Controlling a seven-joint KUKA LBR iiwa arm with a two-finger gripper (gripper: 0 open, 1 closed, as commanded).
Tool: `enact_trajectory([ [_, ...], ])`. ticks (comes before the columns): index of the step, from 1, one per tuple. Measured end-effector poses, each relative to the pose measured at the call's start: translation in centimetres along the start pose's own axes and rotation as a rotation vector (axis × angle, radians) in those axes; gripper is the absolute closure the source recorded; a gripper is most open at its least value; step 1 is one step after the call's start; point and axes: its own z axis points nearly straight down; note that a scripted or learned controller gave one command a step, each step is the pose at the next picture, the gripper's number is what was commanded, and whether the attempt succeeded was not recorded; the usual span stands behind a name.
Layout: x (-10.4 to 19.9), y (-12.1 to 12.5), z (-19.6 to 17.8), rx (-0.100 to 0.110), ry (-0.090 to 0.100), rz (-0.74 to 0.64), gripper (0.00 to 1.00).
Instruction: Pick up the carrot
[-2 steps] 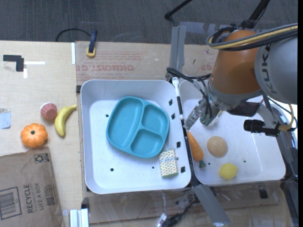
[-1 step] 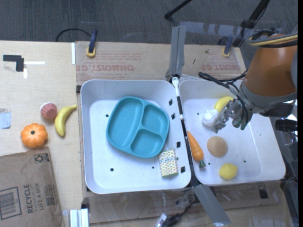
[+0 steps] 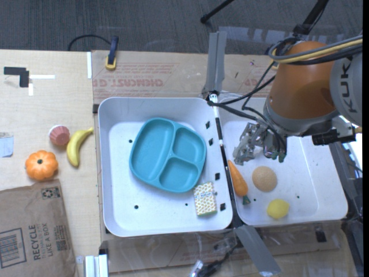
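Note:
The carrot (image 3: 237, 179) is orange with a small green tip and lies along the left wall of the right bin (image 3: 311, 212), pointing toward the front. My gripper (image 3: 252, 150) hangs over the right bin a little above and to the right of the carrot's upper end, apart from it. Its metal fingers (image 3: 243, 152) point down and left, with nothing visibly between them. The arm's orange band sits above it to the right.
A tan round potato-like thing (image 3: 264, 178) and a yellow lemon (image 3: 278, 209) lie in the right bin near the carrot. The left bin (image 3: 115, 201) holds a blue divided plate (image 3: 168, 154) and a small patterned box (image 3: 205, 199). A banana (image 3: 77, 145), a pumpkin (image 3: 41, 165) and a pink fruit (image 3: 59, 135) rest on the bench.

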Motion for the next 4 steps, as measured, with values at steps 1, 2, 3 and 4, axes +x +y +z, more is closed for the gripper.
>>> enact_trajectory([
  [1,1.6,1.3,0.0,-0.001,0.000,-0.370,1.00],
  [2,1.2,-3.8,0.0,-0.001,0.000,-0.727,1.00],
  [3,4.0,-2.2,0.0,-0.002,-0.001,-1.021,1.00],
  [4,5.3,-2.0,0.0,-0.002,0.000,-1.269,1.00],
])
